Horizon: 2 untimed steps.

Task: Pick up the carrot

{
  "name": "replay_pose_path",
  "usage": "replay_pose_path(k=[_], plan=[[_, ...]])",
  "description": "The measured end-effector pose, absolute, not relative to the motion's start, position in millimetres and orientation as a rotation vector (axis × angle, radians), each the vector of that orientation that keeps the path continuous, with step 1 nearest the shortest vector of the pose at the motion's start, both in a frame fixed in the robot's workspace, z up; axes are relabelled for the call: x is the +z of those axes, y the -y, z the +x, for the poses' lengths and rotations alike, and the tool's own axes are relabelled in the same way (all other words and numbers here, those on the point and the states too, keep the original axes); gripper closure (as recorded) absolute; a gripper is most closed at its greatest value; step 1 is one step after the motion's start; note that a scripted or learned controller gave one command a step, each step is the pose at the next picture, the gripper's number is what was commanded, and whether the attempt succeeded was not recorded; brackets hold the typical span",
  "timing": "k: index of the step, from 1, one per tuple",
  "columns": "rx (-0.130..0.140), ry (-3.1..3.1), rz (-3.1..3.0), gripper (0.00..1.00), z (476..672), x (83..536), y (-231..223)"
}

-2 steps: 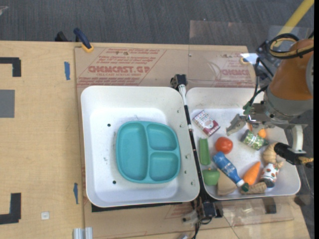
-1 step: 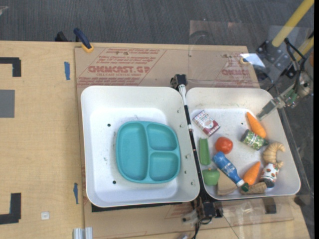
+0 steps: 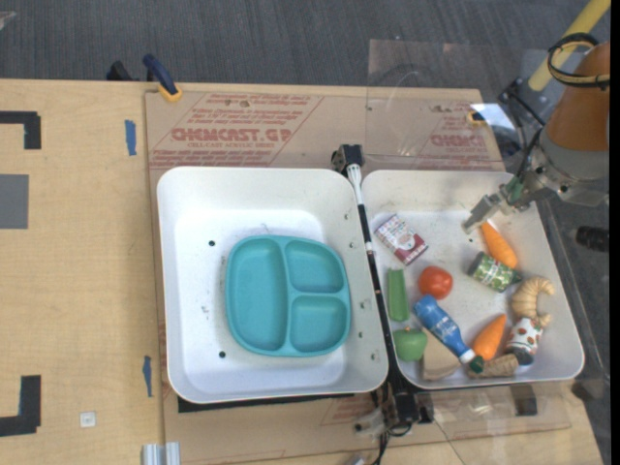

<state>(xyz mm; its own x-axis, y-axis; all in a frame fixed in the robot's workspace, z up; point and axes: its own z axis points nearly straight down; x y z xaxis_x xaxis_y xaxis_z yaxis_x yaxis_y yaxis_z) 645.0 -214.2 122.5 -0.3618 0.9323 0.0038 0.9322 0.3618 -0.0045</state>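
Gripper [image 3: 496, 206] hangs low over the far right corner of the right bin [image 3: 572, 342], its slim grey metal fingers spread apart a little with nothing between them, and the arm's orange band [image 3: 584, 114] sits up behind it. Just beneath the fingertips lies a carrot [image 3: 500, 244], smooth orange plastic, tapered, its long axis running on a diagonal from the gripper down toward the bin's right wall. A second carrot [image 3: 490, 336] lies nearer the front, tilted the other way, thick end up by a ridged tan croissant [image 3: 531, 295]. Between them sits a small green can [image 3: 494, 272] on its side. A round glossy tomato [image 3: 436, 282], a blue bottle [image 3: 443, 326] and a flat red and white packet [image 3: 401, 238] lie further left. The left bin [image 3: 184, 260] holds a teal tray [image 3: 287, 295] with three rounded compartments.
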Motion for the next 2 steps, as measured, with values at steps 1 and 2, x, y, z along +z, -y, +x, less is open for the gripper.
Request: replay_pose_path(k=[1,2], plan=[[-0.001,2.492,-1.917,0.00,604.2,91.5,196.1],[-0.002,2.491,-1.918,1.00,604.9,98.5,196.1]])
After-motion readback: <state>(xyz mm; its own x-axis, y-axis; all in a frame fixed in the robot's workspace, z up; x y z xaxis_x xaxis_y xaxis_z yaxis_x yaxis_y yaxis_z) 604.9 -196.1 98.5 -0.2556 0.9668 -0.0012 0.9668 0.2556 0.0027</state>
